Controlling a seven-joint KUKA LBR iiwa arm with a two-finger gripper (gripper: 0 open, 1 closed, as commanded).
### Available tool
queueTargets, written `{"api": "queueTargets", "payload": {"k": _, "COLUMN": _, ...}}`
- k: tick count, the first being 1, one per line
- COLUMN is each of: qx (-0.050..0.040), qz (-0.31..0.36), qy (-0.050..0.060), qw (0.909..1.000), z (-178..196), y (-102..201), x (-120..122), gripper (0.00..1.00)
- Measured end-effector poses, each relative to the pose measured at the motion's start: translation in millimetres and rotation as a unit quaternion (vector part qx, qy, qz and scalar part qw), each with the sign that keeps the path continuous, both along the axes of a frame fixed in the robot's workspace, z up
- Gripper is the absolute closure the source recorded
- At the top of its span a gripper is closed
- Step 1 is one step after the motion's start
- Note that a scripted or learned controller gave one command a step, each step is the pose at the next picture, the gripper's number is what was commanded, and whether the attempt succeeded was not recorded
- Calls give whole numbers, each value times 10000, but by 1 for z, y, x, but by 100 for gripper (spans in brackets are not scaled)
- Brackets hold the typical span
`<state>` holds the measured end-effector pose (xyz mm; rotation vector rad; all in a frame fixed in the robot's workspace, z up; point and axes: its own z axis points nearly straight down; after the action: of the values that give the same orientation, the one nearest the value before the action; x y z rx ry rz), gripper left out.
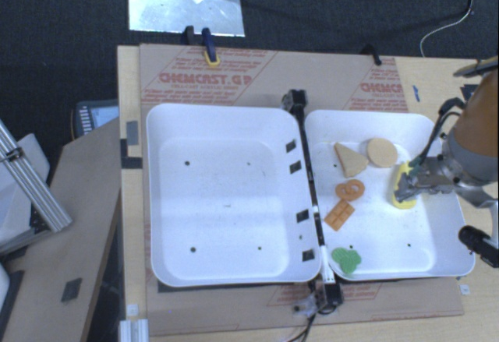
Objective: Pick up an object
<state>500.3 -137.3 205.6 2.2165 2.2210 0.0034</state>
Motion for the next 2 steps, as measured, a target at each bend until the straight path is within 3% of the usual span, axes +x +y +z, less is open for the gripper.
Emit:
{"api": "queueTargets", "payload": {"k": 1, "qx": 12, "qz": 49, "qy": -47, "qw": 10000, "z": 106, "y": 67, "x": -11, "gripper": 100}}
{"api": "queueTargets", "payload": {"k": 2, "qx": 13, "qz": 52, "qy": -60, "qw": 10000, "z": 225, "y": 142, "x": -2, "gripper": 100}}
